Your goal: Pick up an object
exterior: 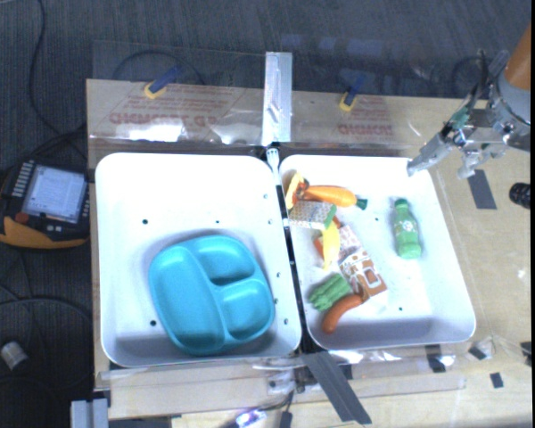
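Two shallow white bins sit side by side on the bench. The left bin (125,194) holds a blue divided plate (209,291) in its lower half, toward 6 o'clock of the bin.

The right bin (446,275) holds the loose items. A green bottle (407,228) lies alone toward 3 o'clock, well apart from the rest. Along the bin's left side, from 11 o'clock down to 7 o'clock, runs a crowded cluster: an orange carrot-like toy (332,194) with a dark tip, a patterned packet (310,211) just below it, a yellow piece (332,237) beside an orange piece (320,246), a brown-and-white patterned packet (361,270), a green ridged toy vegetable (327,290), and a reddish sausage-like toy (341,310) at the bottom. Several of these touch or overlap.

The gripper (468,145) hangs outside the right bin, just past its upper right corner at about 1 o'clock, over the bare bench. One pale finger (425,159) slants toward the bin's corner; its two fingers appear spread, with nothing between them. The arm's orange band shows at the view's right edge.

A handheld control pendant (46,201) lies on the floor at 9 o'clock, left of the bench.
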`<state>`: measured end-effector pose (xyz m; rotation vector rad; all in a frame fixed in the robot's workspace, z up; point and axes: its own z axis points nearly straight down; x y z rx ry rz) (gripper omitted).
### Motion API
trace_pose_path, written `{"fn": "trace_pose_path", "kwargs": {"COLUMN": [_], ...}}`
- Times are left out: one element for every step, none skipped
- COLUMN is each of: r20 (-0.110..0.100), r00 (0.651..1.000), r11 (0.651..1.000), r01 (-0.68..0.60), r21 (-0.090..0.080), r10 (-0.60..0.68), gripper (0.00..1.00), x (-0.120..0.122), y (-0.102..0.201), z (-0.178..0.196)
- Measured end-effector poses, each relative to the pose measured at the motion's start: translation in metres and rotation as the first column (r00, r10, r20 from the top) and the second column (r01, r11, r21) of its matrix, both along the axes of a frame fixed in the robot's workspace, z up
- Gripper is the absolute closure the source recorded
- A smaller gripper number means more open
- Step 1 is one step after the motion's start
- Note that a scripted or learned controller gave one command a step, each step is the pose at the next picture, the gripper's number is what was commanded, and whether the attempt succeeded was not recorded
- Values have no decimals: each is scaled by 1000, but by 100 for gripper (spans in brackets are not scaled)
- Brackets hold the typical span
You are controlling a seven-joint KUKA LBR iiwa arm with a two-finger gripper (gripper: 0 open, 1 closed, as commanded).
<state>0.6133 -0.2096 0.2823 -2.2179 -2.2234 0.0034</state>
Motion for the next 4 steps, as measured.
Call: {"fn": "trace_pose_path", "kwargs": {"r20": [-1,-1,11,10], "r00": [1000,1000,1000,999], "r11": [1000,1000,1000,999], "r01": [14,-30,-5,-34], "r21": [-3,-3,7,9], "r10": [-14,30,5,34], "gripper": [0,0,0,0], "x": [10,12,25,-7], "y": [-14,-8,-3,-3], "z": [-101,-117,-184,-188]}}
